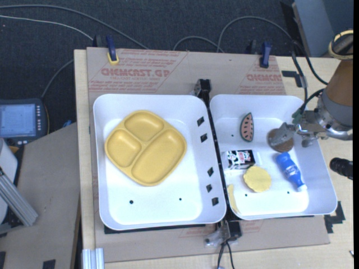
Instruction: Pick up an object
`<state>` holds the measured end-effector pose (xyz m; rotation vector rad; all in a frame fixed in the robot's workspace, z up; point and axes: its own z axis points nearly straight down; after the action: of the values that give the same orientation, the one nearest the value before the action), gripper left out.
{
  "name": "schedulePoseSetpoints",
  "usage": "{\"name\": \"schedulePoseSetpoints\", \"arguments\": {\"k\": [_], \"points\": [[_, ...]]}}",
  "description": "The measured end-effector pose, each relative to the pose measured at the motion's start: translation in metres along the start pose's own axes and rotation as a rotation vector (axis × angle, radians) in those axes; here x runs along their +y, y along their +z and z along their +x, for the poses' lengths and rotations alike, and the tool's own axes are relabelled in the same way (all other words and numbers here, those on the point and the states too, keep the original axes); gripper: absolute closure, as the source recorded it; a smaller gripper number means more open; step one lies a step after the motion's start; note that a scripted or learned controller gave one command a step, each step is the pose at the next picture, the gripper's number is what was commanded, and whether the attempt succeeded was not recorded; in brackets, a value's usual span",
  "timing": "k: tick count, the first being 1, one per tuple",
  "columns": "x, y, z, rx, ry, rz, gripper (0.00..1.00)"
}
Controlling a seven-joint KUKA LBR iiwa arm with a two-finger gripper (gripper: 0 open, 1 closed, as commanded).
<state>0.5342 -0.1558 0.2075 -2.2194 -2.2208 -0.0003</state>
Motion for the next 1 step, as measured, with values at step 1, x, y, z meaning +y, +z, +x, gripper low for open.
{"name": "schedulePoseSetpoints", "arguments": {"k": [1], "points": [[0.0033,0.0491,-0.0083,0.001,0.001,0.005,0.00]]}}
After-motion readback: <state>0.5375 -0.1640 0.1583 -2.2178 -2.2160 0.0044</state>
